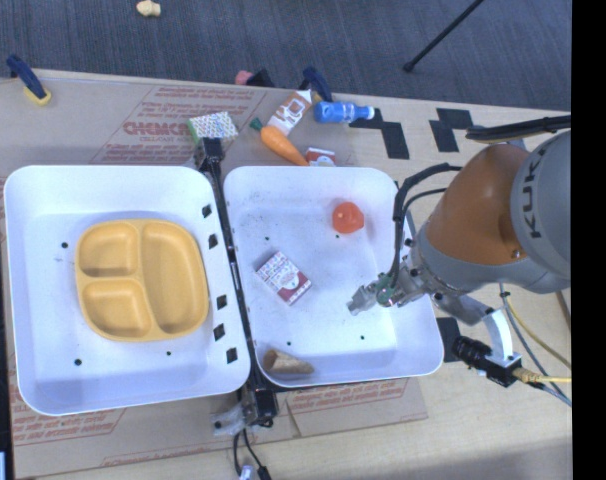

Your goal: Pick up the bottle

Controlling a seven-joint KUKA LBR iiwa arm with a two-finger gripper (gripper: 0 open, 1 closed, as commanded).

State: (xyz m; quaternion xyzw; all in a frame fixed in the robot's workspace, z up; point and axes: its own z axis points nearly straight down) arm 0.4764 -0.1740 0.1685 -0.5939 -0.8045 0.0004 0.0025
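Two bottles lie on the cardboard beyond the far rim of the right bin (413,353): a small white bottle with an orange label (289,112) and a blue bottle (341,113) beside it. My gripper (367,298) hangs low over the right bin's near right part, far from both bottles. Nothing shows between its tips. The grey and orange arm (483,223) reaches in from the right behind it.
In the right bin lie a red round object (347,217), a small red and white box (284,278) and a brown piece (286,365) at the near wall. A yellow divided plate (141,277) sits in the left bin. A carrot (281,145) lies by the bottles.
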